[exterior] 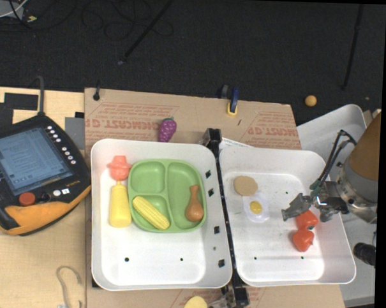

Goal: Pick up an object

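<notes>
At 3 o'clock of the right bin (271, 275), the hand (309, 209) sits low over a red object (307, 219); whether it is open or closed on that object cannot be determined. A second red piece (301, 239) lies just beside, at 6 o'clock. A cookie (245, 185) and egg (256, 208) lie at 9 o'clock. The left bin (149, 269) holds a green tray (167, 174) with corn (151, 213).

Arm (365, 158) running off the right edge above the gripper (312, 209), fingertips merging with the red object (307, 219) just beneath, grip on it impossible to judge, yellow object (194, 306) far left and below, cut by the bottom edge
</notes>
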Tool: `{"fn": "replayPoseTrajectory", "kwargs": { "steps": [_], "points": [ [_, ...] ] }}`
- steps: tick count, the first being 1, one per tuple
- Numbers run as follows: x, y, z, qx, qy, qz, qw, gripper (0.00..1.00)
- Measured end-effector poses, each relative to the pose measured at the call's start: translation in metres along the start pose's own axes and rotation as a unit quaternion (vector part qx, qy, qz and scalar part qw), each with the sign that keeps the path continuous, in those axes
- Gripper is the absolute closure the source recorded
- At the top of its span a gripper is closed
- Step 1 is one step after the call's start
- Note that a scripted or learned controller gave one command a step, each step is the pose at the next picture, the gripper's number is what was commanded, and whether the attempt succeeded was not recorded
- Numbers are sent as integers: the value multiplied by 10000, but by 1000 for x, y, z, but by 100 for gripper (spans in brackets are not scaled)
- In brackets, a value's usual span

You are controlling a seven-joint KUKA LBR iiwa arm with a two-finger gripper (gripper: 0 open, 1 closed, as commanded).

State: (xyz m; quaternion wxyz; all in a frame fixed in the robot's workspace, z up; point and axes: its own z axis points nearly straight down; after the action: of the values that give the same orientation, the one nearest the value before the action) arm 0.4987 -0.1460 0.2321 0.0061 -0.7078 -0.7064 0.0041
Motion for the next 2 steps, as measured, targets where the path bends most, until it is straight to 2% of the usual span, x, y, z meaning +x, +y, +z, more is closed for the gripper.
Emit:
{"fn": "replayPoseTrajectory", "kwargs": {
  "steps": [1, 2],
  "points": [
    [0, 2, -6, -58, -8, -11, 10000, 0],
    [-7, -3, 44, -37, -3, -13, 10000, 0]
  ]
}}
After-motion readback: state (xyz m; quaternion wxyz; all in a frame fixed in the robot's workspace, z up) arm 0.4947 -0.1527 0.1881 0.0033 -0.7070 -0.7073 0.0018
